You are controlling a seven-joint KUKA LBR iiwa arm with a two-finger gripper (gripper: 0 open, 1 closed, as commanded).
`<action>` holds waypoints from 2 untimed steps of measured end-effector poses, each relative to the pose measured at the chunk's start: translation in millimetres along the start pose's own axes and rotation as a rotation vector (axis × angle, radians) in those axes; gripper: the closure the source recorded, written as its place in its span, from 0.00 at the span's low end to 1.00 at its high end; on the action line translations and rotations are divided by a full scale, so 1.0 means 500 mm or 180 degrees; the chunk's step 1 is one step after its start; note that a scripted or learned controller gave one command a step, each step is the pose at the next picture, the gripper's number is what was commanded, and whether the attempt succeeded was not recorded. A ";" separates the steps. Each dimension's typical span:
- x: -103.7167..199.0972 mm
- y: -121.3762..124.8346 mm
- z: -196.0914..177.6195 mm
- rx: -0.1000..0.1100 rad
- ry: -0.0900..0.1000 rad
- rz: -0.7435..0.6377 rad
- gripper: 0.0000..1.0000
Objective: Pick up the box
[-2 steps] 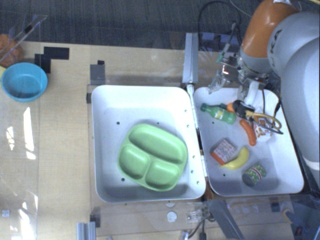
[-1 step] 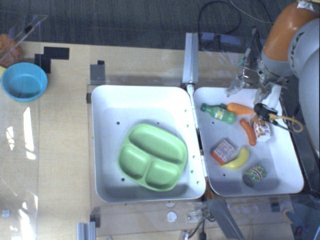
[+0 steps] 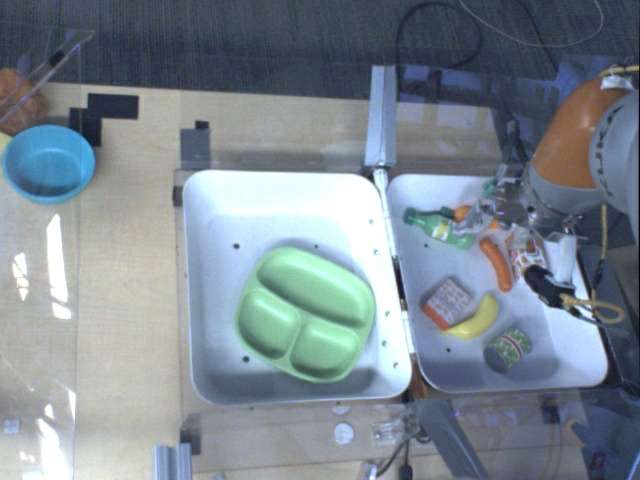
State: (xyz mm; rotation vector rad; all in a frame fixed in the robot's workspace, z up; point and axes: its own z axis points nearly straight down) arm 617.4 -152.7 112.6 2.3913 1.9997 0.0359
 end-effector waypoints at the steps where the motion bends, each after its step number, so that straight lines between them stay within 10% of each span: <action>1: -0.086 0.061 -0.074 0.0079 -0.0003 -0.0581 0.00; 2: -0.081 0.128 -0.095 0.0073 -0.0011 0.0130 0.00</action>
